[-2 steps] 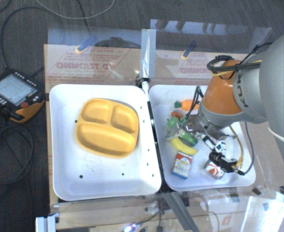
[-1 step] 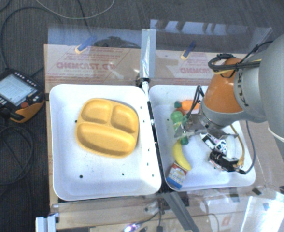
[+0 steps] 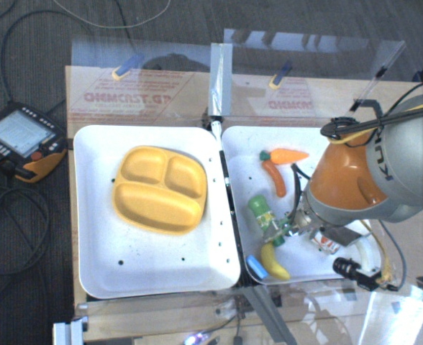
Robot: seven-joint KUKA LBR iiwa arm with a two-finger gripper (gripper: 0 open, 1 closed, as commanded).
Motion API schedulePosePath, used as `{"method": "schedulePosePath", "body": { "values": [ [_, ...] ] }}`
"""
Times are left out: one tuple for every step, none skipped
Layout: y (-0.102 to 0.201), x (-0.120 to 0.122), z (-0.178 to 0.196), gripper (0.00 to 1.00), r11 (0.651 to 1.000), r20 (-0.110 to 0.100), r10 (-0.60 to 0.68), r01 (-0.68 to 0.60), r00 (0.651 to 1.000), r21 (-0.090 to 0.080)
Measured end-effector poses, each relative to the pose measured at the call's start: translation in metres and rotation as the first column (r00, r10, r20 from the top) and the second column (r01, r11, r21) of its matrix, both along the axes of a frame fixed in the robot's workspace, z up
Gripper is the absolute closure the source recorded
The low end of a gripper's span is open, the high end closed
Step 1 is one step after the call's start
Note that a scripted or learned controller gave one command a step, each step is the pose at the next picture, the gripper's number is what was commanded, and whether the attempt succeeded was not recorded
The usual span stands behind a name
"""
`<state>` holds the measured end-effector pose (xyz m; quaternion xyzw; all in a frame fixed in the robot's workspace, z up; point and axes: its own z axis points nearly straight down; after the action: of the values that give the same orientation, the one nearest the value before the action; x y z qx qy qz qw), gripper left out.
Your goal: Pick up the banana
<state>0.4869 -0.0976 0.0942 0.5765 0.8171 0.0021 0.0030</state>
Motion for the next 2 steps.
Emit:
{"method": "schedulePosePath", "body": {
  "values": [
    [0.0017, -0.0004, -0.0011, 0.00, 1.000, -0.003, 0.003, -0.003, 1.000, 0.002],
    [0.0028, 0.0003, 0.0055, 1.00, 1.000, -0.005, 0.003, -0.003, 1.000, 0.005]
  ]
}}
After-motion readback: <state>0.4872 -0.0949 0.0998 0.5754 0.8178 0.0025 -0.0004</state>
